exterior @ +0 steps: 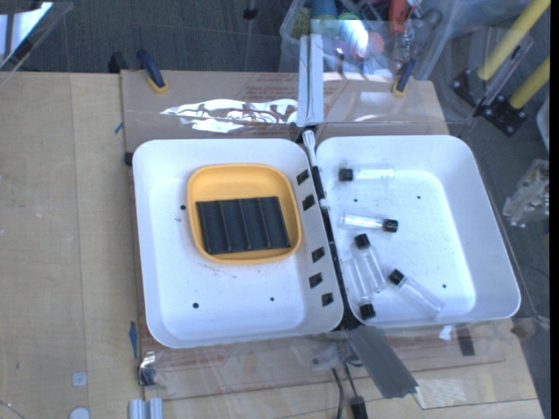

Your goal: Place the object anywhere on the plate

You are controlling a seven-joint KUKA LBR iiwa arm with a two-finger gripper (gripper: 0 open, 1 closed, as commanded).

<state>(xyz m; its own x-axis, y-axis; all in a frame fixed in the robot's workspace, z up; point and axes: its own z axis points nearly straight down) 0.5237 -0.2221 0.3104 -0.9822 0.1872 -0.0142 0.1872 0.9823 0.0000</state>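
Note:
A yellow, rounded-square plate (203, 188) sits in the left white bin (170, 308), a little toward its back. A black ribbed rectangular block (242, 225) lies flat on the plate and covers most of its floor. In the right white bin (467, 234) lie several clear vials with black caps. One vial (367, 175) is near the back and another vial (369, 223) is in the middle. A third vial (414, 291) lies toward the front, with others beside the divider.
A row of black clips (316, 253) runs along the ridge between the bins. Behind the bins stands a clear plastic box (376, 16) of colourful items. Blue clamps (153, 72) hold the backing board. Bare wooden bench lies to the left.

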